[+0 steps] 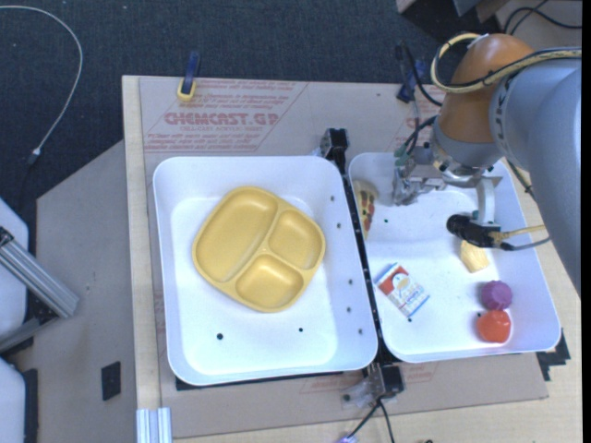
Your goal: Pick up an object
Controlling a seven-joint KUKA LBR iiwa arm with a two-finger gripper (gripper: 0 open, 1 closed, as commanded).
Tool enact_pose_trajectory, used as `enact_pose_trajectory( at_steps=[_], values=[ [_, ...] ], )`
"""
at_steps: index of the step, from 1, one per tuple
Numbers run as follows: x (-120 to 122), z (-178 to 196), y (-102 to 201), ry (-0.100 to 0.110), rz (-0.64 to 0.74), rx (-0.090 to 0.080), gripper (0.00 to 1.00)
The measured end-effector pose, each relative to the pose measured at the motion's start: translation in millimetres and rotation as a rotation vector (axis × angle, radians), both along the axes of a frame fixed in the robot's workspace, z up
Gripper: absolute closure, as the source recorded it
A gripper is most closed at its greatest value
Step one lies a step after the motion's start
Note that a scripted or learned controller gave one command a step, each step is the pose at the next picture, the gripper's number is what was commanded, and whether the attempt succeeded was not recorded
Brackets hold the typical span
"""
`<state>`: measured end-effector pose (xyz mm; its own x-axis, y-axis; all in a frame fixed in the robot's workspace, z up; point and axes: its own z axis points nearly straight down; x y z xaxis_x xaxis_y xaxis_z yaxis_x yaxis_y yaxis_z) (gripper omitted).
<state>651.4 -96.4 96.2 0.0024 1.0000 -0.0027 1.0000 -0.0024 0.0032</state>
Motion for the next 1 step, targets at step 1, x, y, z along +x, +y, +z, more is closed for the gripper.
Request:
enact_pose_trajectory(
  at_steps=[1],
  values=[
    [3.5,43.5,2.0,-0.002,0.003,0.002,1.00]
  ],
)
